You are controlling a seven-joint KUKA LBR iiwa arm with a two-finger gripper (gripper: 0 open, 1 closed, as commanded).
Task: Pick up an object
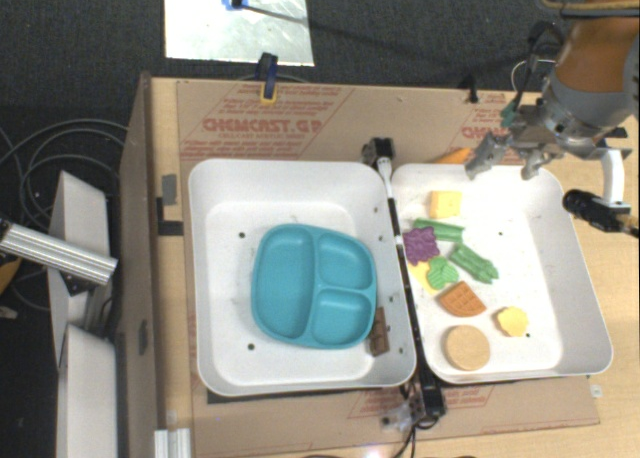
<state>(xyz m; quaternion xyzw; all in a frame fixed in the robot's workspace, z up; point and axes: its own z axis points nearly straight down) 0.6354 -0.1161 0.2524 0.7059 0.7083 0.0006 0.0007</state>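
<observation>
The claw (508, 156) hovers over the far edge of the right bin (580, 276), its two fingers spread apart and nothing between them, the grey arm and its orange band (600, 36) leaning in from the right above it. No object has been picked yet, and the candidates lie nearer the camera on the bin floor: a yellow block (445, 205) closest to the claw, then green bean-like pieces (460, 246), a purple cluster (421, 243), a small green-and-yellow piece (438, 273), an orange waffle-shaped piece (462, 299), a small yellow piece (512, 321) and a round tan disc (467, 347). The yellow block looks the soundest target, since it stands a little apart from the rest and sits just beside the claw's present spot; the purple and green items crowd together against the bin's inner wall, where fingers would likely catch a neighbour or the rim. A clean attempt would centre the open fingers over the block, descend straight, and close only once they straddle it. An orange item (455, 156) lies outside the bin on the cardboard-covered counter (300, 116). The left bin (225, 206) holds a blue divided plate (313, 286) with a small brown piece (379, 332) at its edge
</observation>
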